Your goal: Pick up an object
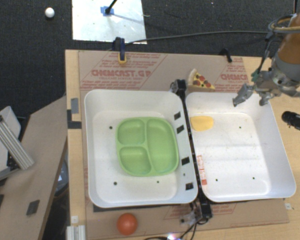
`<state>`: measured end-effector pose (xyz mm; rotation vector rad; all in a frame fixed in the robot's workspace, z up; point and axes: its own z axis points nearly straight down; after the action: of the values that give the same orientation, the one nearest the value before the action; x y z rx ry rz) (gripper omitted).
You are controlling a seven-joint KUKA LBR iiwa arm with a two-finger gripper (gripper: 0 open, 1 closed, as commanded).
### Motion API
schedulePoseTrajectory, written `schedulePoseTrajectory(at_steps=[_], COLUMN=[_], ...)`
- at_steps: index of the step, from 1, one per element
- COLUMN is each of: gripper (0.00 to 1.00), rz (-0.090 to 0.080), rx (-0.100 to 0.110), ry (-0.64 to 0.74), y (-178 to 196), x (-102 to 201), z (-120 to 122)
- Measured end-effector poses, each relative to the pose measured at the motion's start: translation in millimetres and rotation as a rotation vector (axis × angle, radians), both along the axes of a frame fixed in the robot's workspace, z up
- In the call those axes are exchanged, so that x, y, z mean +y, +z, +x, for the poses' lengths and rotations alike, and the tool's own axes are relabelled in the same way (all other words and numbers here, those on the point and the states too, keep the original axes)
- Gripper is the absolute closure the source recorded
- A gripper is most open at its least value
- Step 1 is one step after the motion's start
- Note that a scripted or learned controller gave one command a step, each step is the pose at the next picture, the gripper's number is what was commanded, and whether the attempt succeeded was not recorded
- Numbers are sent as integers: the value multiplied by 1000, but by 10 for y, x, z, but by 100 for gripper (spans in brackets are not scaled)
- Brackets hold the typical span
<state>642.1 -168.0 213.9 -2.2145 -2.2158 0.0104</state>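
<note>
At the frame's upper right the gripper (252,95) hangs over the right bin's (270,184) far corner, jaws spread apart and empty, well apart from the yellow piece (202,123) lying near that bin's upper-left corner.

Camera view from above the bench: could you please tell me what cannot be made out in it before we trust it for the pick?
- Arm: cut off by the right edge of the camera view, above the orange band.
- Gripper: small and blurred over the right bin rim; nothing visible between its fingers.
- Yellow object: too small to identify.
- Pizza-slice toy: sits behind the bin rim, lower edge hidden.
- Orange ball: near the bottom edge, blurred.
</note>
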Motion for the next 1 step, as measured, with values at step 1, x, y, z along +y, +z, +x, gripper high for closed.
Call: schedulePoseTrajectory(at_steps=[1], gripper=[0], rz=[-2], rx=[-13], ry=[3], y=[87], x=[4], z=[27])
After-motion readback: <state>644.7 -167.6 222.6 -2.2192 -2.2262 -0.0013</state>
